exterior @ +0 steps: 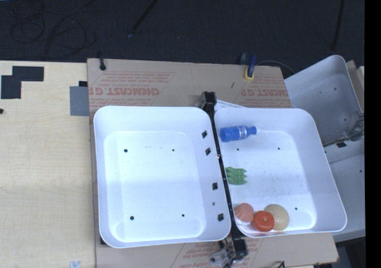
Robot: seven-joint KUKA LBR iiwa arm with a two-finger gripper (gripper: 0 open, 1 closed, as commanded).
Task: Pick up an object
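All my candidates lie in the right bin [324, 159]. The bottle [238, 133] is by the far wall, the green piece [236, 175] by the inner wall, and three rounds [262, 218] are bunched in the near corner. I'd take the green piece, which lies apart from the rest, descending straight and closing across its narrow side.

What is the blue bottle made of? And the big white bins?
The blue bottle looks like shiny plastic: smooth and evenly coloured, with a paler cap end. The white bins look like moulded plastic too, smooth with rounded corners. It is hard to be sure from here.
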